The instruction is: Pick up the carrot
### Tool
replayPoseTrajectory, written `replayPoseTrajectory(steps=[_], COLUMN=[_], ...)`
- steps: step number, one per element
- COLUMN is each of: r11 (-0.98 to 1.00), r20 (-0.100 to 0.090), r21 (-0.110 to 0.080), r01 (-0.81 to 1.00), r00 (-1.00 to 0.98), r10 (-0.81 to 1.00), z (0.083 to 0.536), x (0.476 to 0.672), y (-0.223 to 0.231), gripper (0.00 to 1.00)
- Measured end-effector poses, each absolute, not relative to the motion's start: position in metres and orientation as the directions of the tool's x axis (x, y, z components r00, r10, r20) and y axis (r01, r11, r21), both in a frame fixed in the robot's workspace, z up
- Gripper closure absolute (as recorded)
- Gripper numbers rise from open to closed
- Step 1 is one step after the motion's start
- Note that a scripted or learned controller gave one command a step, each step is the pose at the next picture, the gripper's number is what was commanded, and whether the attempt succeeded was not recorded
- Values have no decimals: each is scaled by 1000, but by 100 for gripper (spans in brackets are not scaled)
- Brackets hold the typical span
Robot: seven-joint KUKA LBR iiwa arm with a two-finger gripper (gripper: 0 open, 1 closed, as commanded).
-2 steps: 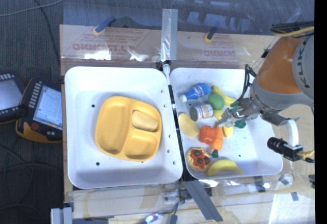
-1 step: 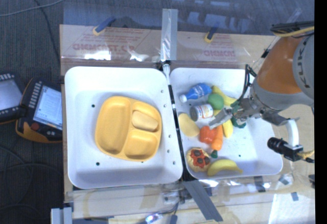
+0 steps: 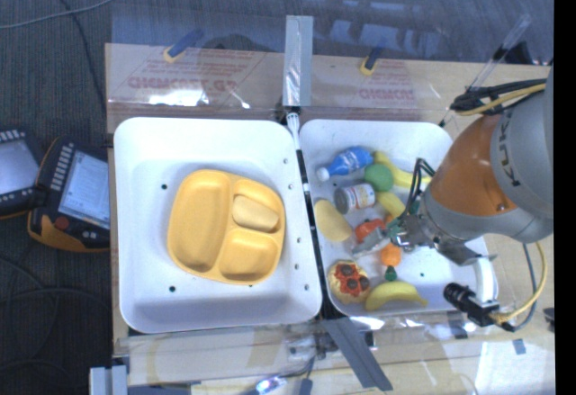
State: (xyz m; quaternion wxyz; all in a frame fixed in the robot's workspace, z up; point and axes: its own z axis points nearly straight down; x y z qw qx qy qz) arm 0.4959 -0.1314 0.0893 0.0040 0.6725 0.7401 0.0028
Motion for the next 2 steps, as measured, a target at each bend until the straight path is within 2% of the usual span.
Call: replayPoseTrajectory(steps=[1, 2], r11=[97, -326], r20=[0, -6], r21=[11, -4], r01=[995, 945], r00=[-97, 326], r10=[995, 945], z=[98, 182], x=[498, 526], y=[-130, -82], gripper=[100, 100])
